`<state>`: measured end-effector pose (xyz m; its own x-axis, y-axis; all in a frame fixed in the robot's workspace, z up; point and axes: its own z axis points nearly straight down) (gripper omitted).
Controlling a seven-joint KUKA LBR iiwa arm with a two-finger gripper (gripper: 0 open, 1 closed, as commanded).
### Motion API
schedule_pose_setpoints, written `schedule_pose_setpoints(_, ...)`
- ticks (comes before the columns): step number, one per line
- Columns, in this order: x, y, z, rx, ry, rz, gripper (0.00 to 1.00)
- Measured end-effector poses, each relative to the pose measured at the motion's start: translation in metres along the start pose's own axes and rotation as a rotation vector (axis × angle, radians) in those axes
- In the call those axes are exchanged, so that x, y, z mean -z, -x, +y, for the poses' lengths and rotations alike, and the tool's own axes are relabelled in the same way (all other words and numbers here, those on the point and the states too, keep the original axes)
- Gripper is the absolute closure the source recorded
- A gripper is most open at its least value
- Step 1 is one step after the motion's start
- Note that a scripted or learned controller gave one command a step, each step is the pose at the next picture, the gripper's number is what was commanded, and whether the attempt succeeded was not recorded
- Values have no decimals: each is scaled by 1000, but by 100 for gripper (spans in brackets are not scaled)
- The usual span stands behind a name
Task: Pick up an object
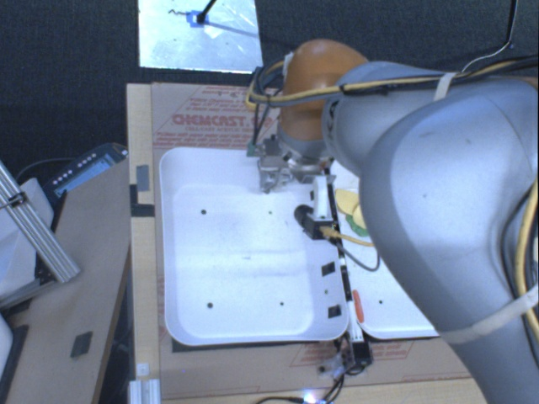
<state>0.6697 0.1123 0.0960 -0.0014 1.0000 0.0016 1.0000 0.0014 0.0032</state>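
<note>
My gripper (pixel 269 179) hangs over the far right corner of the left bin (pixel 194 310), under the orange band of the arm. Nothing shows between its fingertips. In the right bin (pixel 396 322), a yellow and green object (pixel 352 209) lies partly hidden behind the arm. A thin orange object (pixel 358 305) lies near that bin's left wall.
The grey arm covers most of the right bin and the view's right side. A black divider strip with clips (pixel 337 263) runs between the two bins. A cardboard sheet (pixel 202 116) lies under the bins. A metal rail (pixel 38 234) stands at the left.
</note>
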Motion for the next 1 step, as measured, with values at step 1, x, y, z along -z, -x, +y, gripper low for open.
schedule_pose_setpoints(1,-12,2,-14,-2,-5,-2,100)
